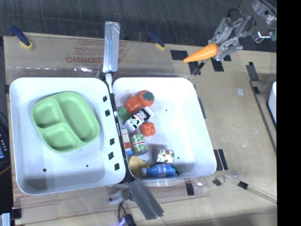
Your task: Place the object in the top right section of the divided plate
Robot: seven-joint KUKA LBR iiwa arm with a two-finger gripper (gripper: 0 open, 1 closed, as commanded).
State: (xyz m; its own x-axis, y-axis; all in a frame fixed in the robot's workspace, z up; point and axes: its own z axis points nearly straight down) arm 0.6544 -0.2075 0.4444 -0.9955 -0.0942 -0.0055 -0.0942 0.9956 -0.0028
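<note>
An orange toy carrot (201, 53) hangs in the air beyond the right bin's far right corner, its thick end between the fingers of my gripper (221, 48), which is shut on it. The pointed tip faces left. The green divided plate (66, 121) lies in the left bin (28, 173), far to the left of the gripper. It has two small sections on its left side and one large section on its right.
The right bin (188, 131) holds several toys along its left side: a tomato (140, 100), a milk carton (137, 119), cans (139, 144) and a blue bottle (160, 171). A taped divider (111, 46) runs between the bins. Blue clamps sit at the bench's back edge.
</note>
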